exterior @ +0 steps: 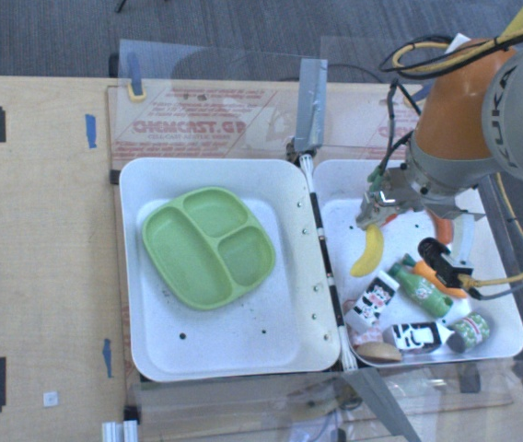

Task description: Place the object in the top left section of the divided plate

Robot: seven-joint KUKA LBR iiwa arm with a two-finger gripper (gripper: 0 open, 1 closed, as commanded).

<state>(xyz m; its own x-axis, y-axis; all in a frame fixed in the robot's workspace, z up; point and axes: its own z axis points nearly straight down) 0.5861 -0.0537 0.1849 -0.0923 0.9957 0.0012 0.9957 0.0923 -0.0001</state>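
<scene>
A green divided plate (209, 245) lies in the left bin (151, 339), with two small sections on its upper and right side and one long section on the left. A yellow toy banana (366, 252) lies in the right bin (335, 212) near its left wall. My gripper (377, 213) hangs over the right bin, directly above the banana's upper end and very close to it. Whether it touches the banana is not clear. The plate's sections hold nothing.
The right bin also holds two black-and-white milk cartons (373, 302), a green bottle (424, 288), a small green can (470, 330), an orange carrot-like piece (442, 227) and a bread-like piece (377, 351). A ridge (321, 265) divides the bins. Cables (427, 53) loop above the arm.
</scene>
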